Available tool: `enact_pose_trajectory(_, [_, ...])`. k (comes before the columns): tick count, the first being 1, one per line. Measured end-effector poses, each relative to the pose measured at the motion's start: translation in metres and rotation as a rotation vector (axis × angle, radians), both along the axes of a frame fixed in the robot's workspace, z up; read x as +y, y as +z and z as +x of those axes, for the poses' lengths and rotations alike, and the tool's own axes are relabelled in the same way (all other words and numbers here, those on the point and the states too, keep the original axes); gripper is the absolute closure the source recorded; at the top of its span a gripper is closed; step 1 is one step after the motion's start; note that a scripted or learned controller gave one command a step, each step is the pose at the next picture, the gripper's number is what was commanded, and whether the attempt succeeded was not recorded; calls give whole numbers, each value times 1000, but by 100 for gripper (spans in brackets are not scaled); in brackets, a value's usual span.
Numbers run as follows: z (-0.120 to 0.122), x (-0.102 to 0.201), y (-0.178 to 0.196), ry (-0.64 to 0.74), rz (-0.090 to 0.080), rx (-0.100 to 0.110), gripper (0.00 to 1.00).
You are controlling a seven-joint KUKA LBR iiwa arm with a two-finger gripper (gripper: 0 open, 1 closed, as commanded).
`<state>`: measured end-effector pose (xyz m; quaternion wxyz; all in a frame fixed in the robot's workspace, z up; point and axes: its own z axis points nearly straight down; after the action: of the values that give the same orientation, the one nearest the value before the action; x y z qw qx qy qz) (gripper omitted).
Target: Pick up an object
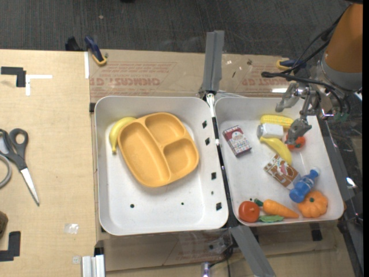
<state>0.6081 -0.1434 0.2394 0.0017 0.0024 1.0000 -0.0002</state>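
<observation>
Crowding the right bin [331, 154], corn [275, 120], a can [270, 130] and a banana [279, 149] lie beside the fingers [296, 133], apparently closed on nothing at right of frame; carton [237, 140] left, carrot [281, 208] below.

The wooden bench [46, 172] is pale and fills the left side. On it, left of the cardboard sheet [147, 74], lie grey-handled scissors [20, 160] and some black tape marks [14, 74] — one near the top, one at the bottom corner. Beyond the cardboard sheet the floor [173, 10] is dark grey carpet — evenly lit, without strong shadows.
</observation>
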Motion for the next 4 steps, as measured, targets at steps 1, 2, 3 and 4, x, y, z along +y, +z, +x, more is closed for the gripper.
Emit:
enact_pose_trajectory(1, [-52,-10,-128,29,0,1,0])
enact_pose_trajectory(2, [-111,-47,-143,-110,-2,-8,0])
enact_pose_trajectory(3, [-108,-45,-133,-106,-2,-16,100])
enact_pose_trajectory(4, [-108,-45,-133,-106,-3,-16,0])
